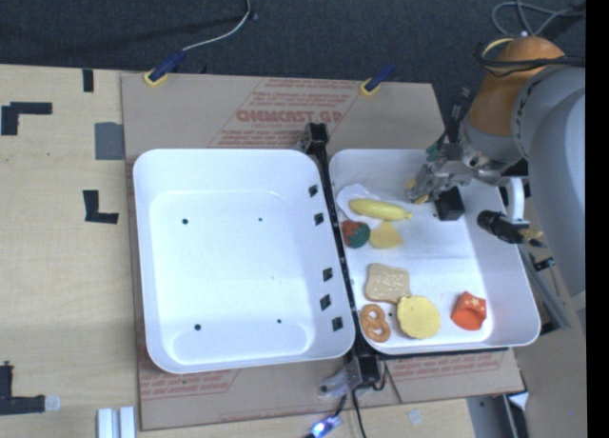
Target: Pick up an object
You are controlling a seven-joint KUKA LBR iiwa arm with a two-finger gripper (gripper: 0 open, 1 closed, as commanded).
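Cardboard sheet (276, 117) under bins; blue clamps (164, 68) at far edge.

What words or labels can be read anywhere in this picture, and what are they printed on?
"CHEMCAST GP", in red, on the brown board under the two white bins; it is faint, so this reading is unsure.
The smaller red print around it on the board is too blurred to read.
The toy foods and the bins carry no readable text.

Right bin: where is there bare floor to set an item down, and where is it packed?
In the right bin, bare floor lies between the cracker and the red piece, running up toward the pincer. It is crowded along the divider side, around the banana, and along the near wall by the pretzel and yellow disc.
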